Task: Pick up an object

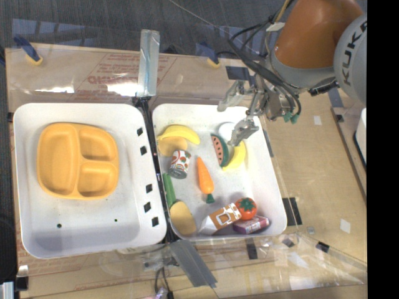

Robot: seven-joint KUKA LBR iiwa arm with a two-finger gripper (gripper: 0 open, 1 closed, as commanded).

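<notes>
Overhead slanted view of a bench w/ two shallow white bins side by side. Largest item: the grey KUKA arm [324, 30], orange band at top right, reaching in from the right. The left bin [37, 229] holds a yellow-orange divided plate [78, 161] w/ three compartments. The right bin [274, 185] holds toy food. The gripper [240, 132] hangs over the right bin's upper right part; one metal finger [244, 129] shows, tip down onto or just above a yellow banana [237, 157]; can't tell whether the fingers are spread or closed, and nothing shows held between them. Just left of that banana, touching it, is a watermelon slice [217, 149]. A second banana [176, 136] lies near the bin's upper left, w/ a small can [179, 164] just below it. A carrot [205, 178] lies mid-bin, pointing up. A green cucumber [169, 189] runs along the left wall, a yellow chip-like piece [182, 217] below it. At the bottom: an orange carton [224, 217], a tomato [247, 208], a purple box [250, 225], all bunched together. Judgement: likely target is the banana by the gripper. It looks like light, stiff, smooth plastic, so prob. slippery; best grasped across its narrow mid-section, not the tapered ends, keeping clear of the watermelon slice.
</notes>
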